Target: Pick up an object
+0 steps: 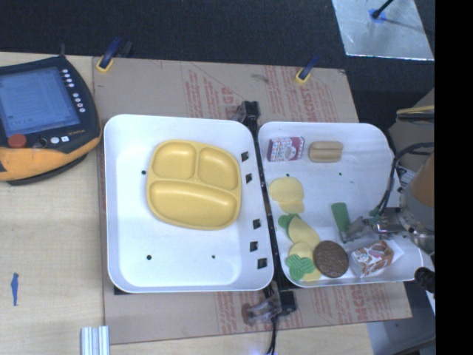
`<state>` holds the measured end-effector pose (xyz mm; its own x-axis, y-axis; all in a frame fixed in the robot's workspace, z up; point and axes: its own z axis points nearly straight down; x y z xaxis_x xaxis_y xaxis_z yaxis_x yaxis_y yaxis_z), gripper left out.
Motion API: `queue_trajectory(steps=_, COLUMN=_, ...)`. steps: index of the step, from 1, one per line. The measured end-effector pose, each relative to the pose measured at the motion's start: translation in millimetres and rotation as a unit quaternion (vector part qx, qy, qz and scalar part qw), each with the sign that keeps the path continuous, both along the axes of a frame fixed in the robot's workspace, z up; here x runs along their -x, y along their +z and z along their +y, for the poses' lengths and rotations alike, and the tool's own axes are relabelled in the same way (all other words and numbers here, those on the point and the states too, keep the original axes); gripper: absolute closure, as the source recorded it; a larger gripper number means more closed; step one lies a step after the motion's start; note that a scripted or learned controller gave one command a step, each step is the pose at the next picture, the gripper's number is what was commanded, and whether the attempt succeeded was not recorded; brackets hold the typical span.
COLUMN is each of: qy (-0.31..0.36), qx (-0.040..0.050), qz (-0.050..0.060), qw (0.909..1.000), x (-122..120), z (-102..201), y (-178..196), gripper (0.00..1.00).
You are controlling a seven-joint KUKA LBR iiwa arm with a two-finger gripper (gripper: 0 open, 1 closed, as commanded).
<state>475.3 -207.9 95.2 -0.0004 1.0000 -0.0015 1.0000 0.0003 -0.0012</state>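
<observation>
While the arm reaches in over the table's right edge, its gripper sits low inside the right bin, near that bin's right wall, with the metal jaws pointing toward the bin's middle. Whether the jaws are open or closed cannot be told, since the tips blur into the white floor and nothing can be made out between them.

The things to pick lie in this right bin. A green block stands just beside the jaws on their left, close enough that touching cannot be ruled out. A crinkled snack packet lies just in front of the gripper, toward the table's near edge, and a round brown cookie lies beside the packet. To the cookie's left, a pale yellow piece lies with green toy food, the pieces packed together by the bin's near left corner. A second pale yellow piece lies by the left wall, further back. Along the far wall rest a small pink-and-white carton and a tan bread roll, side by side and apart.

The left bin holds a yellow divided plate toward its far half. A control pendant lies at the table's left edge.
</observation>
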Motion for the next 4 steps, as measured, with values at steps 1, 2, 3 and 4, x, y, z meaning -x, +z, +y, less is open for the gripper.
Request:
queue_trajectory(steps=1, qy=0.006, qx=-0.0027, qz=0.002, qw=1.0, x=-12.5, z=88.0, y=-3.7, gripper=0.0)
queue_trajectory(steps=2, qy=0.0, qx=0.0004, qz=-0.001, qw=1.0, x=-4.5, z=-7.4, y=-3.0, gripper=0.0)
queue_trajectory(steps=3, qy=0.006, qx=-0.0006, qz=-0.002, qw=1.0, x=-71.0, z=57.3, y=-2.9, gripper=0.0)
queue_trajectory(steps=4, qy=0.004, qx=-0.0011, qz=0.001, qw=1.0, x=-67.6, z=53.6, y=7.1, gripper=1.0)
